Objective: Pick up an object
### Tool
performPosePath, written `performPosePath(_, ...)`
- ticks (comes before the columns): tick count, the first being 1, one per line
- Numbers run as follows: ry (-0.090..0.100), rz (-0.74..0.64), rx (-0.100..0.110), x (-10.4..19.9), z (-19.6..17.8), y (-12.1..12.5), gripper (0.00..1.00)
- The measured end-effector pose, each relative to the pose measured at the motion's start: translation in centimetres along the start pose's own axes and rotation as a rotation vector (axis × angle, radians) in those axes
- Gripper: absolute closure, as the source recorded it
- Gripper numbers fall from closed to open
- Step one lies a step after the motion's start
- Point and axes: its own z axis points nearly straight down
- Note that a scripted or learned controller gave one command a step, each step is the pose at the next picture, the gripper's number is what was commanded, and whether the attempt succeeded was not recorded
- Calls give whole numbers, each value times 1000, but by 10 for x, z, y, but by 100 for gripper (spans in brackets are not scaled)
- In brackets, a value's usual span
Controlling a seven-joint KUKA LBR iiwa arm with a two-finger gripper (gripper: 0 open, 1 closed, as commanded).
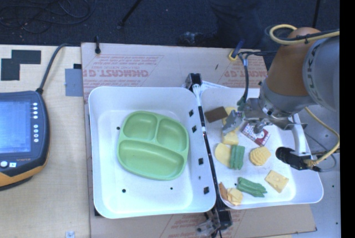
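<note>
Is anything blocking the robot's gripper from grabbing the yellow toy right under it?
Nothing visible does. The gripper hangs just above the yellow toy in the right bin, with only open space between them.

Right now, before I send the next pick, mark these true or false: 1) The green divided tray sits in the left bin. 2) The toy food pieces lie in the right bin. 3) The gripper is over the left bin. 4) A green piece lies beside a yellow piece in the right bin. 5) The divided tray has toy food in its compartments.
1) True: the green divided tray lies in the left bin.
2) True: the toy food pieces are in the right bin.
3) False: the gripper is over the right bin.
4) True: a green piece lies against a yellow piece.
5) False: its compartments hold nothing.
</note>
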Motion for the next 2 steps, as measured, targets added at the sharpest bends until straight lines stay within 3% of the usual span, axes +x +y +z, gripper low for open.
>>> performPosePath(1, 2, 5, -1, -22, 104, 8, 0)
performPosePath(2, 1, 5, -1, -12, 99, -11, 0)
